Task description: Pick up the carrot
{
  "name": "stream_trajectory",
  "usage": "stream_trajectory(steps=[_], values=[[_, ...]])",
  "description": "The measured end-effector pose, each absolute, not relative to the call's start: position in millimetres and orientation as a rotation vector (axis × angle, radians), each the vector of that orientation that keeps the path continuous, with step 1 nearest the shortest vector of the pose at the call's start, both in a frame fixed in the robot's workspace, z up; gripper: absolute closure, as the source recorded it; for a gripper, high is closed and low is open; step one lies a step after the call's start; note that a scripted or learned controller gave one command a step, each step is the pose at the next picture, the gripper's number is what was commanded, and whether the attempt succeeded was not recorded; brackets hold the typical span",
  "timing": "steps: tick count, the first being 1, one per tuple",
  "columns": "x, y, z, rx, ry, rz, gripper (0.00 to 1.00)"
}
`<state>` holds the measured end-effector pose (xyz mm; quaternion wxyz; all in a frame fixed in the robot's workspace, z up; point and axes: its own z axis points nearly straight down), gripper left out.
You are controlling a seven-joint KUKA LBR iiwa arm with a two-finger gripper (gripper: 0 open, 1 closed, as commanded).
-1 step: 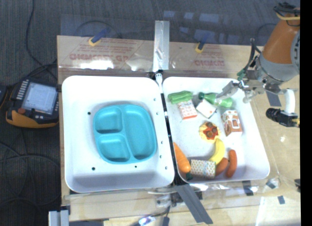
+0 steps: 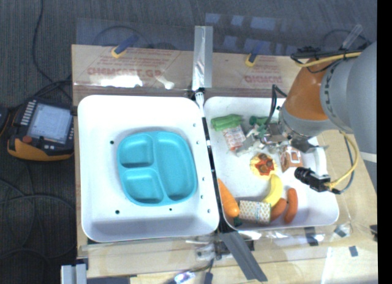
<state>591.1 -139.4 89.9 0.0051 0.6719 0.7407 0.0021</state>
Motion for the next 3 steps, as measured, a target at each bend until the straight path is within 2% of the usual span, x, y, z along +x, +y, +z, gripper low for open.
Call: stream_trajectory(steps=[1, 2, 3], values=[[597.0, -84, 184, 2.113, 2.325, -0.002, 0.00], [558.8, -76, 321, 1.413, 2.804, -0.002, 0.00], [488.4, -47, 183, 1.557, 2.733, -0.002, 0.00]])
